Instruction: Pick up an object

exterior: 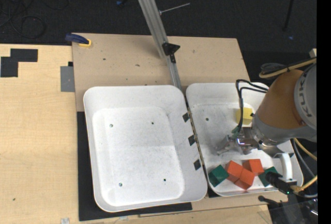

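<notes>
Wooden bench [124, 62] bears two white bins [137, 148] — dark floor [77, 0] behind.

There are two white bins: the left bin [139, 145] and the right bin [212, 104]. Near the right bin's front edge lie two orange blocks [241, 172] and two green blocks [218, 174]. One yellow block [245, 115] sits near its right edge.
</notes>
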You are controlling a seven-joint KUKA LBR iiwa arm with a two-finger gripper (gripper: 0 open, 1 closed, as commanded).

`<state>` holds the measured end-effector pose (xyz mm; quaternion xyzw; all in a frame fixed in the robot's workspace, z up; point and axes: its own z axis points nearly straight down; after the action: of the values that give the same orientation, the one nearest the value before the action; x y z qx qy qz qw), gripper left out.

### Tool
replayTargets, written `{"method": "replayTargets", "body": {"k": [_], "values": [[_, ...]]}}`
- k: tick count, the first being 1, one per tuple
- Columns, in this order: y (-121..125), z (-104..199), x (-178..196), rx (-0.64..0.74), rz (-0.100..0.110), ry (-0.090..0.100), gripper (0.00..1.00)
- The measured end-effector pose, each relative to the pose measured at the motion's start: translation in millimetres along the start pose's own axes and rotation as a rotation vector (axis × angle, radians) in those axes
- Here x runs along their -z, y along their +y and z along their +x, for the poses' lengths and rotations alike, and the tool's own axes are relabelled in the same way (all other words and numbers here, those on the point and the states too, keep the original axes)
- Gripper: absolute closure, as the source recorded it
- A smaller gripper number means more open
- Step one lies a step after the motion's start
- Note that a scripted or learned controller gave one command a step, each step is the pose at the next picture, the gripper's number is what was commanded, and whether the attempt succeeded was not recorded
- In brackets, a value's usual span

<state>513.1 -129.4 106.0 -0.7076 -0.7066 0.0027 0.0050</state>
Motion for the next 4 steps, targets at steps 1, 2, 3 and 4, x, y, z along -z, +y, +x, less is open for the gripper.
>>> {"method": "replayTargets", "body": {"k": [1, 2, 3, 4], "values": [[0.3, 0.1, -13.8, -0.002, -0.008, -0.002, 0.0], [-0.3, -0.9, -3.6, -0.011, -0.006, 0.001, 1.0], [0.1, 4.2, 57.4, 0.002, -0.014, -0.003, 1.0], [2.5, -1.2, 100.6, 0.002, -0.013, -0.004, 1.0]]}}
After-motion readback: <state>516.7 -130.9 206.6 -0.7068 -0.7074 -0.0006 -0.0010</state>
